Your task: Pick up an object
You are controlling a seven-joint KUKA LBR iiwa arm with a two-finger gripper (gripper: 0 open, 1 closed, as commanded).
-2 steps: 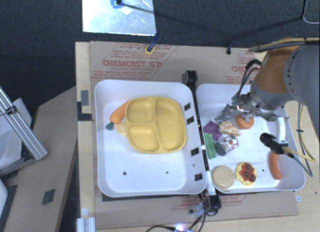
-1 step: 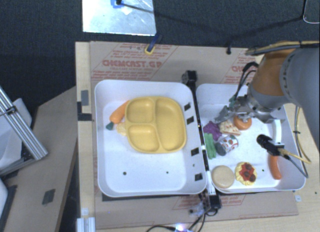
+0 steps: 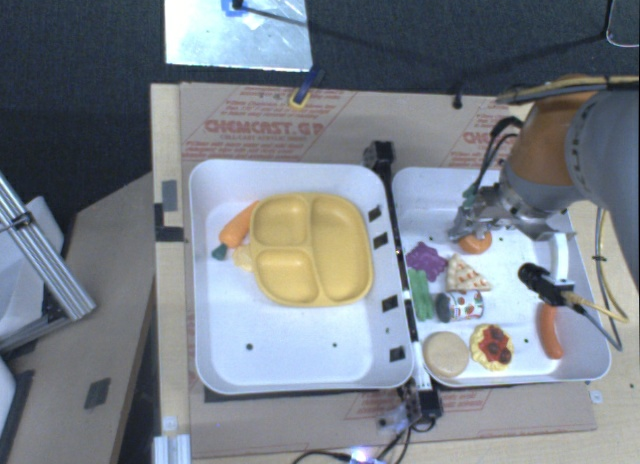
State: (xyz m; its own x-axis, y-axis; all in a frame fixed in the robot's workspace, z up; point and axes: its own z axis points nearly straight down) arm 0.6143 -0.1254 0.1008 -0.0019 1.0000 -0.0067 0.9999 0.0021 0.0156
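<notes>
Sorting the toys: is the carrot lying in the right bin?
No, the carrot lies in the left bin, tucked against the yellow divided plate.

The right bin [image 3: 590, 352] holds a scatter of toy foods: a small round orange piece [image 3: 475, 243] at the upper middle, directly beneath the gripper [image 3: 468, 224], with a purple cluster [image 3: 427, 258] to its left and a pizza wedge [image 3: 465, 276] just below. Lower down lie a dark green strip [image 3: 421, 295] against the left wall, a small printed can [image 3: 462, 306] on its side, a tan round bun [image 3: 446, 354] and a round red-topped pizza [image 3: 491, 345] side by side near the front edge. A reddish sausage [image 3: 548, 331] lies lengthwise toward the right wall, well apart from the rest
</notes>
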